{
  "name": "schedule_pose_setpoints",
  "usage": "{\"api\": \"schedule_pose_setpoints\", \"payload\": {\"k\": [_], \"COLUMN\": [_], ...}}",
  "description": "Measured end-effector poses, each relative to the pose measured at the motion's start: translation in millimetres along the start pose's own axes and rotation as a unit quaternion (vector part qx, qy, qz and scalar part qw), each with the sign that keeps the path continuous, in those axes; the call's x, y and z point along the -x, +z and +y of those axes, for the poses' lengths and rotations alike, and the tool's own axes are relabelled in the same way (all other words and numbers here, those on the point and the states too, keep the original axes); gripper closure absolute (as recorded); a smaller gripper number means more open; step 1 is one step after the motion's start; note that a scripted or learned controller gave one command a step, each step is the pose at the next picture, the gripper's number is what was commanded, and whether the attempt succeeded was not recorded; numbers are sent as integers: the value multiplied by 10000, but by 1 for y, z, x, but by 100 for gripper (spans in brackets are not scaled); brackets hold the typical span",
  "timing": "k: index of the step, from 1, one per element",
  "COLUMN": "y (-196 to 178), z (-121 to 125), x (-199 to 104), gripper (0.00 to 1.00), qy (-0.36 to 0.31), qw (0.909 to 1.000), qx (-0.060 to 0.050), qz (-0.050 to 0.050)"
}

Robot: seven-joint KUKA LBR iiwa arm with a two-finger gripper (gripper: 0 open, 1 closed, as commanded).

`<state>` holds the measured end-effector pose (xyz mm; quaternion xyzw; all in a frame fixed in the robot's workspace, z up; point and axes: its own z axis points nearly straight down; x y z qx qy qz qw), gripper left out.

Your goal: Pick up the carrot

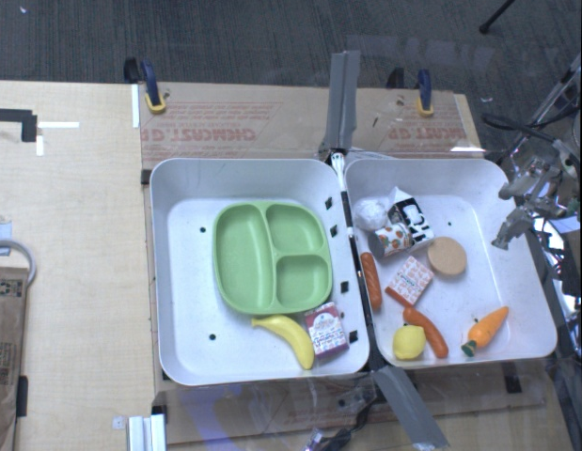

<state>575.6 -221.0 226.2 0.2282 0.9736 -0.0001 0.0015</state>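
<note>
Camera view: orange carrot (487, 329), green-tipped, lies tilted in right bin (479, 172).

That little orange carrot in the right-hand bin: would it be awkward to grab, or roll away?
The carrot looks like a smooth moulded toy, so probably stiff, light and a bit slippery. Its rounded, tapered body lies flat on the right bin's floor, so a nudge may roll it in a curve. It sits apart from the lemon, leaving room for the tool.
</note>
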Motion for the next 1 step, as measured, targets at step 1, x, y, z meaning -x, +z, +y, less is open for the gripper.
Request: {"api": "schedule_pose_setpoints", "payload": {"k": [1], "y": [68], "z": [7], "x": [-53], "gripper": [0], "qy": [-674], "qw": [9977], "qx": [3], "qz": [18]}}
